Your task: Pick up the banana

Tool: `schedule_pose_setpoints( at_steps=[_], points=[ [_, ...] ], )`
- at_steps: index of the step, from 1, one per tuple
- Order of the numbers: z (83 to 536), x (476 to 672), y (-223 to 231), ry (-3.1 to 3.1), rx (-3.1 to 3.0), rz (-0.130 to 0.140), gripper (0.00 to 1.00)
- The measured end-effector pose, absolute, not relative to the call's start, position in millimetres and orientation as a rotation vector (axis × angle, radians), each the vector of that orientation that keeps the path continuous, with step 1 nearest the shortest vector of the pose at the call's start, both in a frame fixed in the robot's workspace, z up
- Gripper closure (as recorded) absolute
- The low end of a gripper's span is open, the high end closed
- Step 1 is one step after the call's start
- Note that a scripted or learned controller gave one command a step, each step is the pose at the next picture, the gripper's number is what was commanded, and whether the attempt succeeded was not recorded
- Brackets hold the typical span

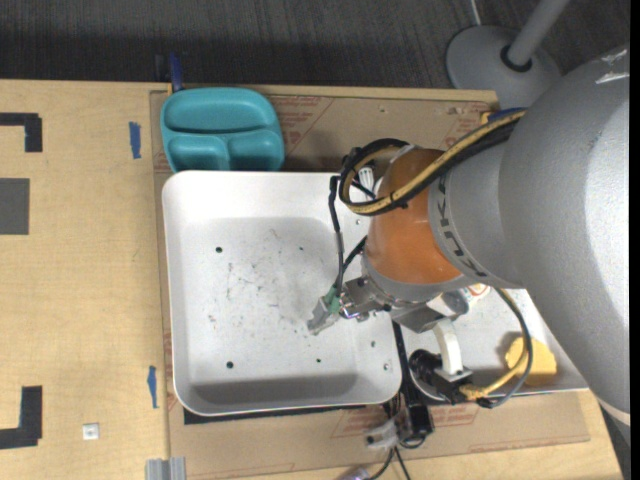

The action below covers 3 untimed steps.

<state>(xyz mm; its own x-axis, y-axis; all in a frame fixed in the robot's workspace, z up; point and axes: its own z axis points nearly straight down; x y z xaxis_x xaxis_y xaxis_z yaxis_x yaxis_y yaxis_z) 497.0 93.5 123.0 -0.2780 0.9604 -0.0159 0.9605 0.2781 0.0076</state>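
Grey arm (560, 188) (huge) hides bins; hand (325, 313) left of banana (530, 358).

- The left bin (240, 368) lies on the counter (80, 268), with the divided tray (222, 130) just behind its far edge.
- My arm (520, 208) reaches in from the right — it covers most of the right bin (545, 313).
- My tool (325, 313) hangs over the left bin's right half.
- A banana-like piece (530, 360) lies in the right bin, near its front edge.
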Motion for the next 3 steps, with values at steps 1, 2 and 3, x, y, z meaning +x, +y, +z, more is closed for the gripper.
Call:
schedule_pose_setpoints(
  at_steps=[1,2,3],
  points=[
    [163.1,499.0,177.8,2.478,1.932,0.000,0.00],
    [86.1,479.7,218.5,2.494,1.910,0.003,0.00],
    [86.9,602.8,215.9,2.392,2.030,0.006,0.00]
  ],
)
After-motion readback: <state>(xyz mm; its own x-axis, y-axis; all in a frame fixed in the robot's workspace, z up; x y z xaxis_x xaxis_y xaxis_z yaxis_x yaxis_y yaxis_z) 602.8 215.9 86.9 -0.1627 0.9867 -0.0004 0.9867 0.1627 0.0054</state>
